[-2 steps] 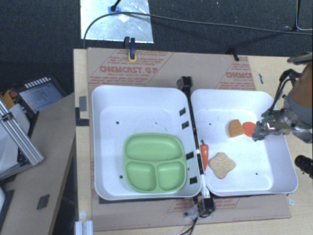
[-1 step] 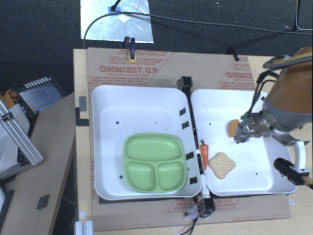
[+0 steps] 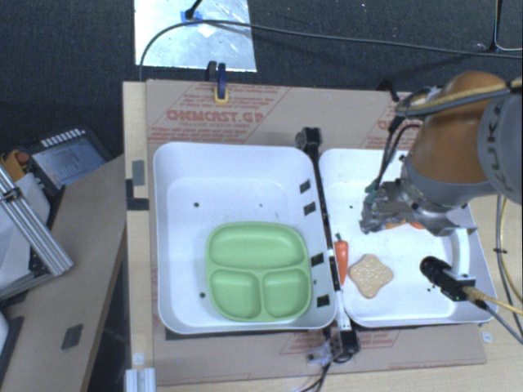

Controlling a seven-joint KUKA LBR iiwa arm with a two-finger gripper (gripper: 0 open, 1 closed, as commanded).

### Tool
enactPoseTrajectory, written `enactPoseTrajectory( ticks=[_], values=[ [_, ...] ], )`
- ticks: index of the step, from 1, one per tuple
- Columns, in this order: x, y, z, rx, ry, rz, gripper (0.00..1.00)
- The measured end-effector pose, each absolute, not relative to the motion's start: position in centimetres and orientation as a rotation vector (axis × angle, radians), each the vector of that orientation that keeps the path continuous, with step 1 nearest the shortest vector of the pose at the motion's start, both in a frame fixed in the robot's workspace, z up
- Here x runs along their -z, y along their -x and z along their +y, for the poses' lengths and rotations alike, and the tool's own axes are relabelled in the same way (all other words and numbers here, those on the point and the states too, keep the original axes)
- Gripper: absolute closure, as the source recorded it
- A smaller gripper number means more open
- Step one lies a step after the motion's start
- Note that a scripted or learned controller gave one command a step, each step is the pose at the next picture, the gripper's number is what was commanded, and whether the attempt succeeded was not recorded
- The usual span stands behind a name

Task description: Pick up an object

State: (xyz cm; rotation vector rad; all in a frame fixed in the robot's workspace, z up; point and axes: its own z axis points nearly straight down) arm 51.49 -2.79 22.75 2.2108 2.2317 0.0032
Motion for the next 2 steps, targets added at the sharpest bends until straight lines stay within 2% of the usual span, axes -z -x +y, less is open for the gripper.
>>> enactPoseTrajectory(
  ticks=[1,2],
  values=[
    [-21.8,-52.7,2.9,-0.003,-2.210,2.233,1.00],
    [-22.5,-52.3,7.5,-0.003,-2.211,2.233,1.00]
  ],
)
